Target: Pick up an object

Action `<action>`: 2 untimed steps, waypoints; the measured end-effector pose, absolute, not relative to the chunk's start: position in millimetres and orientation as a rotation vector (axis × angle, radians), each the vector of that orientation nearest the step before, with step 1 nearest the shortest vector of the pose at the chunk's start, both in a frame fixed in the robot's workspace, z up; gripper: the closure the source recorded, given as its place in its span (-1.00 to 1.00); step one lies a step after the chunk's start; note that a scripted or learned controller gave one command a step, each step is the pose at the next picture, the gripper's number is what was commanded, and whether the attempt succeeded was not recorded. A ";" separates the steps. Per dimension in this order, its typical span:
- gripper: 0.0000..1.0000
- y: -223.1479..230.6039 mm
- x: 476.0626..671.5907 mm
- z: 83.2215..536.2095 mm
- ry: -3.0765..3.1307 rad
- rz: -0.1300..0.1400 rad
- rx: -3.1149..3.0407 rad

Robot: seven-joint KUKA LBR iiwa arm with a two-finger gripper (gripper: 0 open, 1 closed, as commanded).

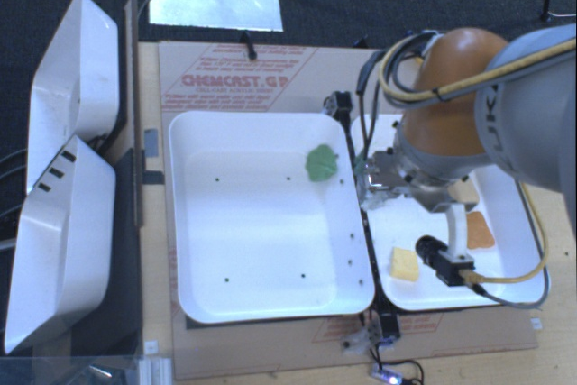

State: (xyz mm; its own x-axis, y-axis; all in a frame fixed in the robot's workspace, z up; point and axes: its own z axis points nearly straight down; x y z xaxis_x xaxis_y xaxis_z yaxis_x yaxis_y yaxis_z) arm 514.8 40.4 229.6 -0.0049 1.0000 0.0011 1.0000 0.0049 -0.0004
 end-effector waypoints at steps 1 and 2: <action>1.00 100.6 499.7 229.8 -2.228 -0.002 -2.214; 1.00 108.0 492.9 215.6 -2.222 0.000 -2.220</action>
